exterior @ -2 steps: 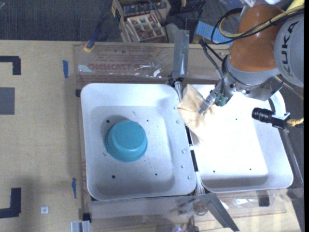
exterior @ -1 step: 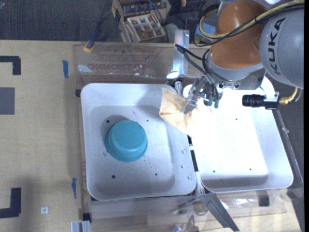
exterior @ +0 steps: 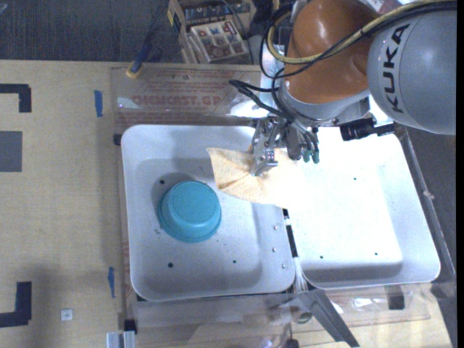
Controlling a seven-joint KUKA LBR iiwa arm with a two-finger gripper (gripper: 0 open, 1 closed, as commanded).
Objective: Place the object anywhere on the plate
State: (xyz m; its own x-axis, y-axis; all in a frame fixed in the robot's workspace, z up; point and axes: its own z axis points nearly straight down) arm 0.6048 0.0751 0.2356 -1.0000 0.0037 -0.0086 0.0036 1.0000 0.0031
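Note:
A pale yellow cloth (exterior: 239,178) hangs crumpled over the right part of the left bin (exterior: 145,151), and its lower right corner reaches the divide between the bins. My gripper (exterior: 262,162) comes down from the right onto the cloth's upper edge, with the fingers pinched together on a fold of the fabric. A round blue plate (exterior: 190,210) sits in the left bin, down and to the left of the cloth. The cloth's lower left tip ends just short of the plate's rim.
The right bin (exterior: 362,216) lies beside the left one, under the arm's wrist. The grey arm with its orange band (exterior: 326,38) fills the upper right. Cables and a box of clutter (exterior: 214,27) lie beyond the bins' far edge.

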